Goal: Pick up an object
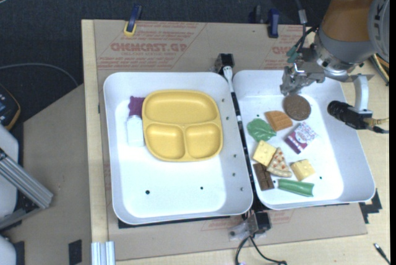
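Overhead camera: my gripper (294, 85) hangs over the right bin's (346, 158) far edge, just above a brown round cookie (297, 107); whether its jaws are open I cannot tell. Toy food clusters below it. Left bin (124, 183) holds a yellow tray (182, 124).

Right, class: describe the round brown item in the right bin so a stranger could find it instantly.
Start at the right-hand white bin. Look to its far end, just below the pincer. The brown disc lies there, the only round, dark brown piece, beside an orange cracker.
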